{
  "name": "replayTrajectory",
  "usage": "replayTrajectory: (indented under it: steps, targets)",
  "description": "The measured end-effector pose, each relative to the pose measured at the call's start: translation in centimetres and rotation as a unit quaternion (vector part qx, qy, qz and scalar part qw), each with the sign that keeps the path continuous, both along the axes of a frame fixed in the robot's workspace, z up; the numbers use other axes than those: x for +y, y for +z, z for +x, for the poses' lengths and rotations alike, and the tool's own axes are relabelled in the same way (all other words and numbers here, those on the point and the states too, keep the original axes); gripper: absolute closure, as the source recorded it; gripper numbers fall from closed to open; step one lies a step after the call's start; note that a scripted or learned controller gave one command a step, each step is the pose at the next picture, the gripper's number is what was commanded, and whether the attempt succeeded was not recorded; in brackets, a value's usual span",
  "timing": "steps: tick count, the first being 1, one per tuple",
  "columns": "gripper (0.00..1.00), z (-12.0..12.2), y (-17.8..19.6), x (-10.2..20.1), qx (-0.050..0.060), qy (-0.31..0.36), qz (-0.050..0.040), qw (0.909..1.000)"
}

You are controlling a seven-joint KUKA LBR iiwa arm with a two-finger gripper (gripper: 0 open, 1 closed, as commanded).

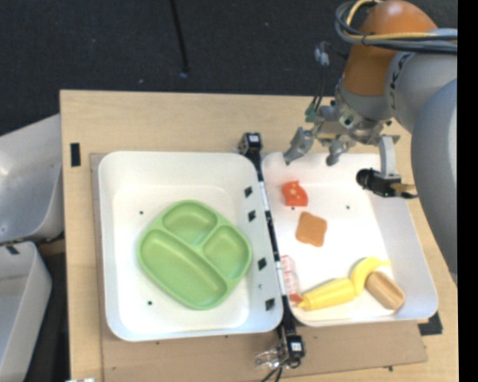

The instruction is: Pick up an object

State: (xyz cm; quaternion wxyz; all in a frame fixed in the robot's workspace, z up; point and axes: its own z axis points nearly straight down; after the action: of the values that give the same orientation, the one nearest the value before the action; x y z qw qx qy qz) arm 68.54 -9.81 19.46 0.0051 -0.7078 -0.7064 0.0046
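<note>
My gripper [314, 150] hangs open over the far edge of the right bin [398, 213], its two grey fingers spread apart with nothing between them. Just below it, in the right bin, lies a small red-orange piece [294, 193]. Nearer the middle sits a flat orange-brown piece [311, 229]. At the bin's near side rest a yellow banana-like piece [342, 287] and a tan cylinder [385, 290], touching each other.
The left bin [119, 189] holds a green divided plate [194, 253]. A row of black clips runs along the divider [264, 229] between the bins. A small pink-and-white item [287, 273] lies by the divider in the right bin.
</note>
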Motion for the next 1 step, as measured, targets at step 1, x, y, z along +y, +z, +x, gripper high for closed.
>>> replayTrajectory:
  steps: [1]
  targets:
    - [0.0, 0.3, 1.0, 0.01, -0.008, 0.001, -0.0002, 1.0]
